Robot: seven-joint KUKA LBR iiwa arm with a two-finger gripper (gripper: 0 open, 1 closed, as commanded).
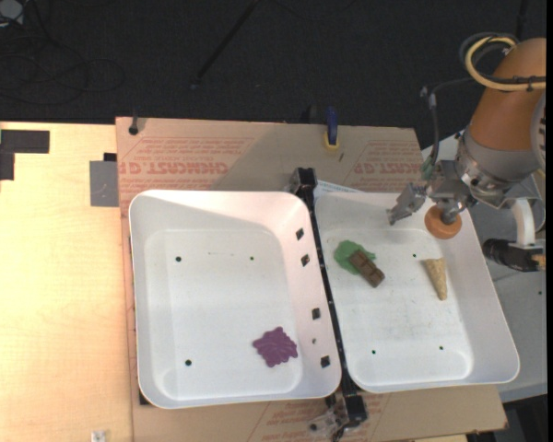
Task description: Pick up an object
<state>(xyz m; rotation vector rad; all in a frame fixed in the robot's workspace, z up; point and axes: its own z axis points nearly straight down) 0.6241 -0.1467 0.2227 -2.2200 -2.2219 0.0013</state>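
Fingers (404,208) of the gripper (422,207) look spread and empty, hovering over the far edge of the right bin (498,339) with an orange round object (442,223) just beside them on the right. That object is the nearest candidate; the tan cone (435,276) lies nearer the camera, long axis running far-to-near, and the green-and-brown piece (359,261) sits to the left.
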